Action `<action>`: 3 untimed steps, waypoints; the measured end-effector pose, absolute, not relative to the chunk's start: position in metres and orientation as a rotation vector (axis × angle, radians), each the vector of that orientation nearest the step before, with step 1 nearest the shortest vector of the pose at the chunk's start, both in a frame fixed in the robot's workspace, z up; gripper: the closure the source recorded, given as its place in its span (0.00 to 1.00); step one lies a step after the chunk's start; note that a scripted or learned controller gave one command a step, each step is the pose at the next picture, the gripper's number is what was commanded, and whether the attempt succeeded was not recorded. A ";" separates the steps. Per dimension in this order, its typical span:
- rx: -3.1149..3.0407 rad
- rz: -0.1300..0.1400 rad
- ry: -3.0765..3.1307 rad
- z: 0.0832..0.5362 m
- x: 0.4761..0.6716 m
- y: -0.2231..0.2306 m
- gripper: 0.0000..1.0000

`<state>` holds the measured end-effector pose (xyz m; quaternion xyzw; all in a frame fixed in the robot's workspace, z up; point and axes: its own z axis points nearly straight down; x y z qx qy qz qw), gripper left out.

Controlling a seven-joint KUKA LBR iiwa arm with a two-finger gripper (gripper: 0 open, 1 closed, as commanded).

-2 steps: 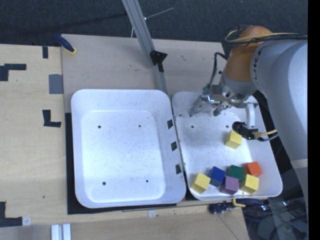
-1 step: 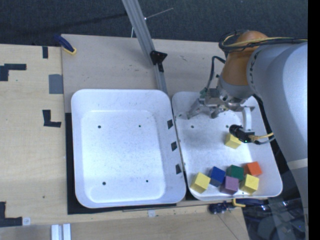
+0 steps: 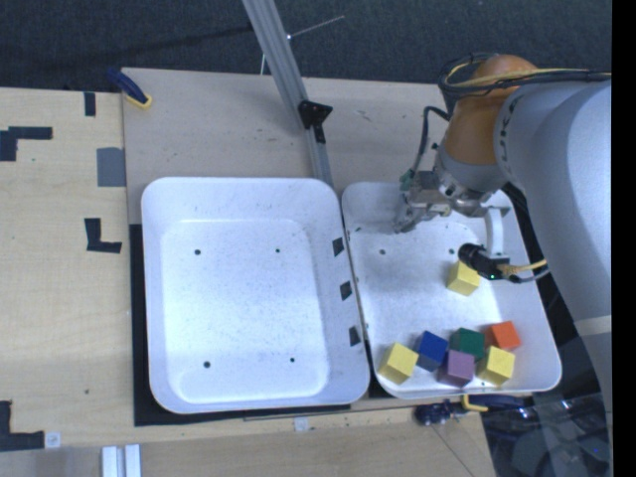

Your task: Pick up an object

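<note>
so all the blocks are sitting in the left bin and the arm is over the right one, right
Not quite. The camera view shows the blocks in the right bin, with one yellow block apart from the cluster. The left bin holds none. The arm is over the right bin.

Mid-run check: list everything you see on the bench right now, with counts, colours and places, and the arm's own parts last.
White bins: 2, side by side; left bin, right bin.
Yellow cubes: 3, all in the right bin; one alone near its right side, one at the near left corner, one at the near right.
Blue cube: 1, in the near cluster of the right bin.
Green cube: 1, in the same cluster.
Purple cube: 1, in front of the green one.
Orange cube: 1, at the cluster's right end.
Metal pole: 1, grey, slanting across the far bench.
Blue and yellow clamp: 1, far left corner of the bench.
Arm: grey with orange band, reaching in from the right.
Claw: over the far part of the right bin.
</note>
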<state>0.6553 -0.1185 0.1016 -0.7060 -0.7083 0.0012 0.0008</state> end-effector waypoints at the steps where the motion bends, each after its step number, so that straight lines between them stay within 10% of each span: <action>1: -2.221 -0.004 -2.226 0.159 0.663 -0.111 1.00; 3: -2.222 -0.006 -2.227 0.256 0.662 -0.109 1.00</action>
